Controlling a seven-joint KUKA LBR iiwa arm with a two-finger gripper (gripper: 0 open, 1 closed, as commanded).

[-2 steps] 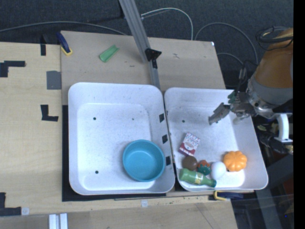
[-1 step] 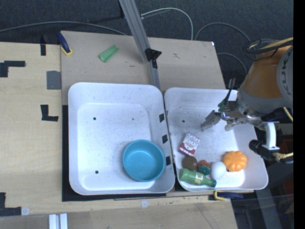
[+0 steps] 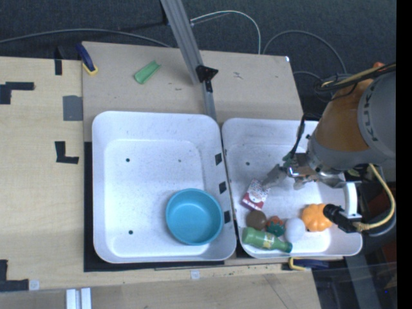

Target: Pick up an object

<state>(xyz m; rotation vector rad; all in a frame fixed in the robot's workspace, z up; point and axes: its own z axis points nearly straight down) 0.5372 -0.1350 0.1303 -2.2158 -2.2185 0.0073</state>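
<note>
- At the right of the frame, the grey arm [image 3: 360, 127] with its orange band reaches in over the right bin [image 3: 257, 134]
- Its hand [image 3: 281, 174] sits low in the middle of that bin, with one dark finger [image 3: 273, 176] slanting down to the left; whether the fingers are apart or together I cannot tell
- Just below and left of the fingertip lies a small red and white packet [image 3: 255, 195], close to the hand, though nothing shows it clamped
- Along the lower edge of the right bin lies a cluster: a brown round object [image 3: 256, 219], a green bottle [image 3: 265, 239] on its side, a small red and green piece [image 3: 276, 224], a white ball [image 3: 295, 228] and an orange round object [image 3: 313, 217]
- The left bin [image 3: 129, 134] holds a blue bowl [image 3: 194, 215], upright, at its lower right corner
- On the desk [image 3: 257, 82], at the upper left of the frame above the bins, lies a green block [image 3: 146, 72], with a blue and yellow clip [image 3: 86, 58] further left at the board's edge
- A grey pole [image 3: 183, 31] slants down from the top of the frame to the gap between the two bins
</note>
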